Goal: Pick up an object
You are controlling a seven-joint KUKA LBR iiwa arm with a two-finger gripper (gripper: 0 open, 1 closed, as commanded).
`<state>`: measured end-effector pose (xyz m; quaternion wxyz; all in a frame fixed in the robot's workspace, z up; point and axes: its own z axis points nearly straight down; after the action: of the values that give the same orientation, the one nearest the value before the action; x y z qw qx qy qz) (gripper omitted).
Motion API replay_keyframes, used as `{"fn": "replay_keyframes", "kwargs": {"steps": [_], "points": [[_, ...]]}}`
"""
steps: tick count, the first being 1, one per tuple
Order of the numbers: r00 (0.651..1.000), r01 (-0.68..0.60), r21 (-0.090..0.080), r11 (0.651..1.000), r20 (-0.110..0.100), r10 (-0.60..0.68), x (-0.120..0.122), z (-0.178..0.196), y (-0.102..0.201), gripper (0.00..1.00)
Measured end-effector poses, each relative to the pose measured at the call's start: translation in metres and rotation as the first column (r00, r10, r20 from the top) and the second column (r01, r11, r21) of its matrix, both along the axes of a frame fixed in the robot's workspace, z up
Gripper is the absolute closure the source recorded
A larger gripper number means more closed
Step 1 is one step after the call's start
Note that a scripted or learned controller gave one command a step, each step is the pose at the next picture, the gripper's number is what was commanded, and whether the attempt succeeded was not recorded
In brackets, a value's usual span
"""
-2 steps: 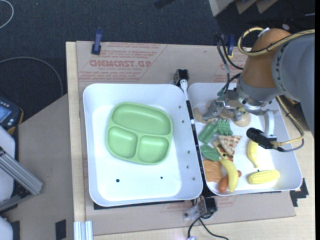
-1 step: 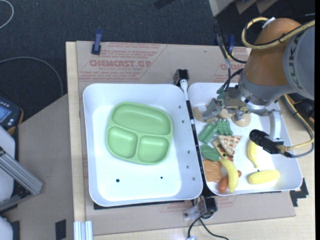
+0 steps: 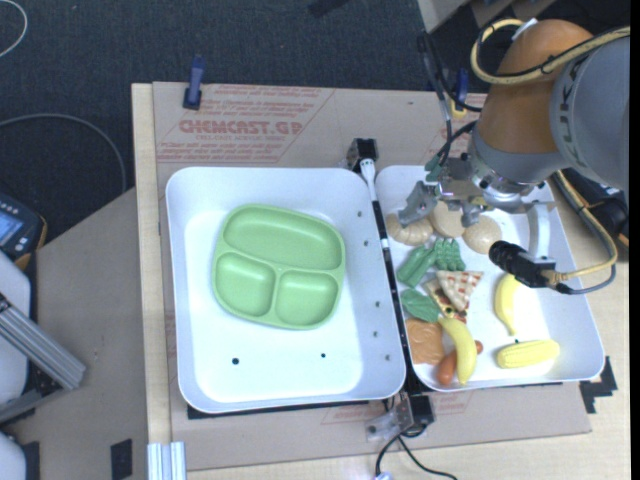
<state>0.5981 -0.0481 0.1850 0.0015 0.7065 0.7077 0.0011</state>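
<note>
A cluster of pale beige, bread-like toy pieces [image 3: 440, 226] is lying at the far end of the right-hand white bin [image 3: 580, 353], and this is the likeliest thing for the arm to be picking up, because the gripper [image 3: 440, 203] is hanging right over it. From this angle the wrist is hiding much of the tool, so whether the claw is open, closed or gripping anything cannot be told. Just nearer the camera than the beige pieces, green leafy toy food [image 3: 428, 261] is lying, with a triangular patterned wedge [image 3: 460, 288] beside it. Further toward the camera from the beige pieces are an orange piece [image 3: 424, 340], a banana [image 3: 461, 343] lying across a small red item, a second banana [image 3: 507, 303] and a yellow corn cob [image 3: 527, 353]. To the left of the beige pieces, across the divider, the left white bin [image 3: 195, 268] is holding a green sectioned plate [image 3: 278, 265]. The grey arm with its orange band [image 3: 530, 63] is reaching in from the right of the beige pieces. To do this step well, the arm should probably be closing on one beige piece alone, centred on it and clear of the bin wall nearby, since the pieces are crowding together and touching, and a grasp that straddles two of them could slip. A straight lift upward would be safest, avoiding dragging the leafy toy along.
</note>
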Motion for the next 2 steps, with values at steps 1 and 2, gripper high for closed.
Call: {"fn": "replay_keyframes", "kwargs": {"steps": [1, 2], "points": [[1.000, 0.009, 0.003, 1.000, -0.005, -0.009, -0.018, -0.102, -0.060, 0.00], [1.000, 0.003, 0.001, 1.000, 0.007, -0.003, -0.014, -0.085, -0.057, 1.00]]}}
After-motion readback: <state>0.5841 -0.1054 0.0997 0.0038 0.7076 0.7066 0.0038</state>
